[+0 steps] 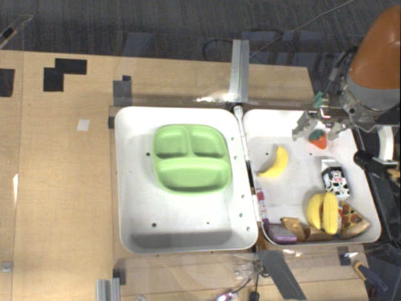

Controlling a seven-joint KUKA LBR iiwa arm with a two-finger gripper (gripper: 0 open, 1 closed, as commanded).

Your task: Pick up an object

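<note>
Grey arm (376, 74) hovers over right bin (294, 187).

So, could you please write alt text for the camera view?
The end effector hangs over a small orange-red object in the right bin, near a banana. A green divided plate lies in the left bin.

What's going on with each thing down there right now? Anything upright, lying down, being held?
green divided plate: lying flat in the left bin, holding nothing.
single banana: lying loose in the right bin.
orange toy: sitting under the gripper; can't tell if it's held.
black-and-white toy: lying by the right wall.
corn cob: lying on the near-corner pile.
pizza slice: flat, partly covered.
</note>
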